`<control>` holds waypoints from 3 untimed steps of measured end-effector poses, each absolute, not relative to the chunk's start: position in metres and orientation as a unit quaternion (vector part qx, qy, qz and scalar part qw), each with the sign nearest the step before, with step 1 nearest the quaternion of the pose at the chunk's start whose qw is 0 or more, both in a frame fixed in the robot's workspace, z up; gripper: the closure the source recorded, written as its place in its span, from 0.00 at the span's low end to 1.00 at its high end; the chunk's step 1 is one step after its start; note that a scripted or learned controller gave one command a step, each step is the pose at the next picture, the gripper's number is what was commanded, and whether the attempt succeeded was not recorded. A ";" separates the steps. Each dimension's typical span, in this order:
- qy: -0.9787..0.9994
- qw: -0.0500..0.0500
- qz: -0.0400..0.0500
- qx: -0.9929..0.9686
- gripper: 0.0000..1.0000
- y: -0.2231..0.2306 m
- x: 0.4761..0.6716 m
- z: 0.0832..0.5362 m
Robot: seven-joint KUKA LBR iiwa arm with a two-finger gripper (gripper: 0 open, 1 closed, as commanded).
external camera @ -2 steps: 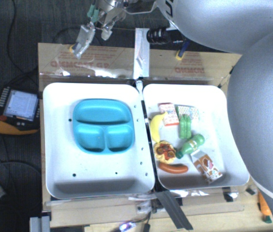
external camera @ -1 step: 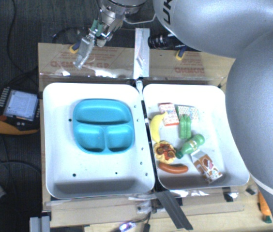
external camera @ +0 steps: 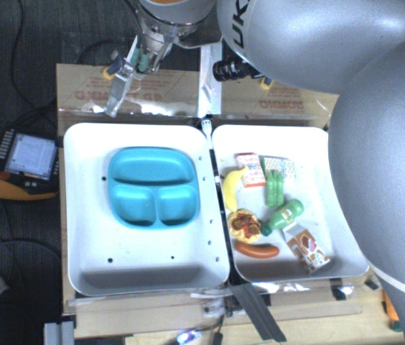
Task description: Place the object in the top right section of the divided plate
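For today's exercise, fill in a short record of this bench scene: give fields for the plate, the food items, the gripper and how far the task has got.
plate: blue divided plate in the left bin, nothing in its sections
food: banana, green bottle, hot dog and small boxes, all in the right bin
gripper: the gripper is above the left bin's far edge, holding nothing visible
task: not yet done

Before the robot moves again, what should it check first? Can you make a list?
1. Blue divided plate sits flat in the left bin: ok.
2. Plate's sections are free of toys: ok.
3. Toys to choose from, like the banana and hot dog, lie in the right bin: ok.
4. Gripper is over a bin: not ok, it is beyond the left bin's far edge.
5. Gripper has a toy: cannot tell.
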State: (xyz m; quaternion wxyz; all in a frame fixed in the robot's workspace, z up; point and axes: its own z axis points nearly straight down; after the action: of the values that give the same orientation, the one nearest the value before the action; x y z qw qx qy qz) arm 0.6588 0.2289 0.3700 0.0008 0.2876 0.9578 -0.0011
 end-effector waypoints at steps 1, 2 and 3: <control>0.940 -0.001 0.000 0.340 0.00 0.233 0.649 0.302; 0.991 0.000 0.000 0.134 0.00 0.196 0.643 0.254; 0.997 0.001 0.001 0.077 0.00 0.233 0.629 0.336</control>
State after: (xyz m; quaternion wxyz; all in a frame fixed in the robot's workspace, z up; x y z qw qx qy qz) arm 0.6286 0.2333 0.3356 0.0014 0.0770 0.9970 0.0005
